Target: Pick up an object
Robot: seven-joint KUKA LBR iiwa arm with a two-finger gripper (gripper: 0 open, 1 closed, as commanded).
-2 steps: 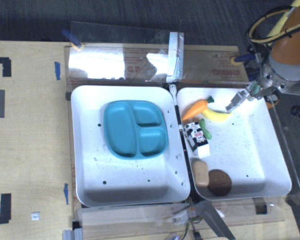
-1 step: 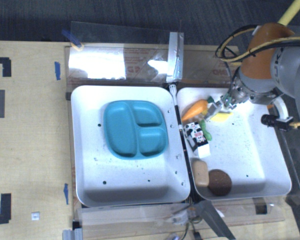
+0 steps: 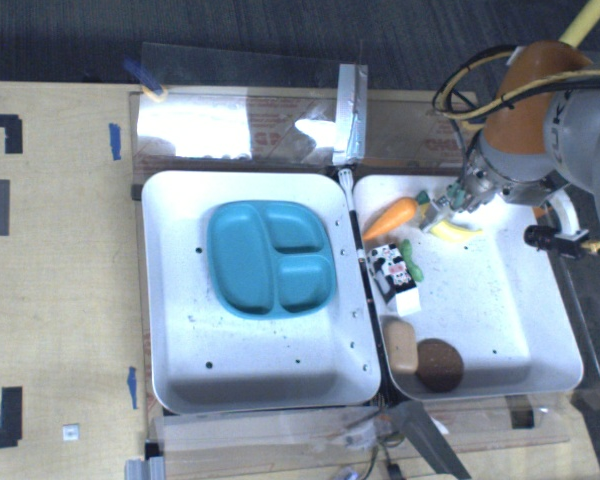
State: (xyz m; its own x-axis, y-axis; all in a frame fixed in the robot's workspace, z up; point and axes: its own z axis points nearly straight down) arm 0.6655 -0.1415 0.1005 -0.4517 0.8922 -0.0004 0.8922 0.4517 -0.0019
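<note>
The right bin [image 3: 500, 298] holds an orange carrot [image 3: 390, 218] at its far left, a yellow banana-like piece [image 3: 454, 231] near the back, a small black-and-white packet with green bits [image 3: 394, 266], a tan bread-like piece [image 3: 401, 345] and a brown round object [image 3: 440, 363] at the front. My gripper [image 3: 458, 199] is low over the bin's back edge, just above the yellow piece and right of the carrot. A small green and grey item sits at the fingertips.
The left bin [image 3: 180, 348] holds a blue divided tray [image 3: 272, 256]. A clear plastic sheet and a metal divider [image 3: 350, 113] stand behind the bins. Cables [image 3: 480, 78] loop above the arm's orange band at the top right.
</note>
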